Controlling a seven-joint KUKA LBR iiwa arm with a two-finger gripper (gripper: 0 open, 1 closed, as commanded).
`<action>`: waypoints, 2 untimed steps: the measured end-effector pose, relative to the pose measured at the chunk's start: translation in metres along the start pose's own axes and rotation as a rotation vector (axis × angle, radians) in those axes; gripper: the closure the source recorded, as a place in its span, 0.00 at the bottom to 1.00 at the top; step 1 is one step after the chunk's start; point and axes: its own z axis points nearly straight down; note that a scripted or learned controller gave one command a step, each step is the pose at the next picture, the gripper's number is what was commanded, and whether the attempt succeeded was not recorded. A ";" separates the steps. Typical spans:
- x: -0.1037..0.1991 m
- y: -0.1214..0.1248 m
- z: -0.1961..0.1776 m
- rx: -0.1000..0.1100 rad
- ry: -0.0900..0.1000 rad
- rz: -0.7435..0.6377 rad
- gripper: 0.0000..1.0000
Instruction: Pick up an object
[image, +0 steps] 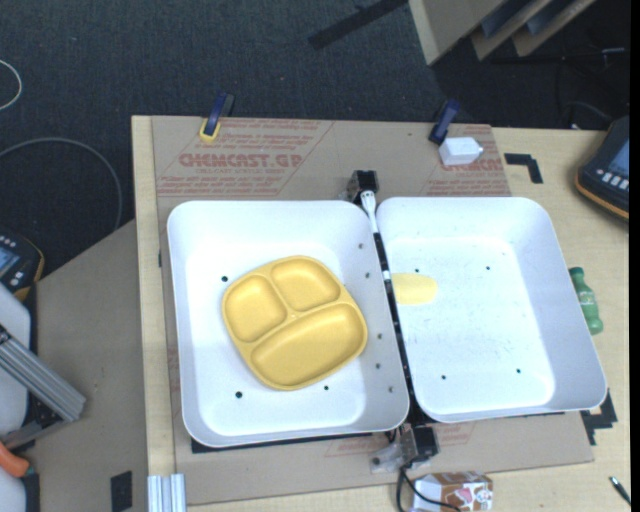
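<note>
— What did we see on the left of the worktop (300, 160)?

— We saw the left bin (190, 300), and in it a yellow divided plate (293, 322). It lay flat near the middle of the bin floor, turned at a slant to the walls. We counted three compartments: two small ones toward the far side and one long one toward the near side. All three looked bare.

— And between the bins?

— We found a dark strip (385, 290) along the seam where the two rims met.

— What lay in the right bin (540, 300)?

— We saw one small pale yellow piece (413, 289), lying flat just beside that bin's left wall, close to the seam and well apart from the plate. We could not tell what it was. The bin floor around it looked finely speckled.

— Anything further right?

— We noticed a green clip (586, 300) at the right bin's outer rim. Behind the bins, a small white block (460, 151) sat on the worktop.
</note>
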 end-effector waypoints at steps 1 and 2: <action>0.000 0.002 -0.001 0.015 0.002 0.000 1.00; 0.015 -0.005 0.131 0.034 0.011 0.001 1.00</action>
